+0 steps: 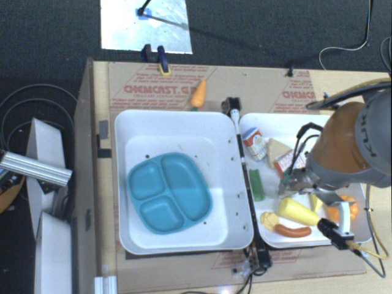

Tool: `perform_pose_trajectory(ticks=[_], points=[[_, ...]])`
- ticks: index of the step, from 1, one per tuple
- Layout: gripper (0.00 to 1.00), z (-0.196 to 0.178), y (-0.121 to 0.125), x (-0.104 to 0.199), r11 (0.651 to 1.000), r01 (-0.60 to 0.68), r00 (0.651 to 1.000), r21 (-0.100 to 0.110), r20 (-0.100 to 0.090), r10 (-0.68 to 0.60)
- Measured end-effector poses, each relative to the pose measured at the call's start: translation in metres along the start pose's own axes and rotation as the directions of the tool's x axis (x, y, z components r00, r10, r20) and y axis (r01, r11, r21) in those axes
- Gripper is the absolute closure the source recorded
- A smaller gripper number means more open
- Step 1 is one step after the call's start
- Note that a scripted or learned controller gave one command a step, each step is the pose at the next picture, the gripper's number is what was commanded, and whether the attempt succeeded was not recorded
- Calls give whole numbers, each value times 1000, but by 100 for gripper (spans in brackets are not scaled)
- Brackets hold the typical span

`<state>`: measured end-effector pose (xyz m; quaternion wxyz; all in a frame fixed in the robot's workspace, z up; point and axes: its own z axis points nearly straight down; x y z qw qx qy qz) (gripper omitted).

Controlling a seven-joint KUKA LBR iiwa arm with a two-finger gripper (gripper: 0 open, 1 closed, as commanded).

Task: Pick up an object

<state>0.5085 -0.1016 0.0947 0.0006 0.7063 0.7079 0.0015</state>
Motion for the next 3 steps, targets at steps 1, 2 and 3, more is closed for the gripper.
perform_pose_trajectory(ticks=[1, 2, 3], points=[[0, 0, 0, 0, 1000, 0, 1000, 0, 0, 0], [100, -10, 1, 0, 1000, 0, 1000, -2, 0, 0], [0, -10, 1, 0, 1000, 1, 1000, -2, -1, -1]])
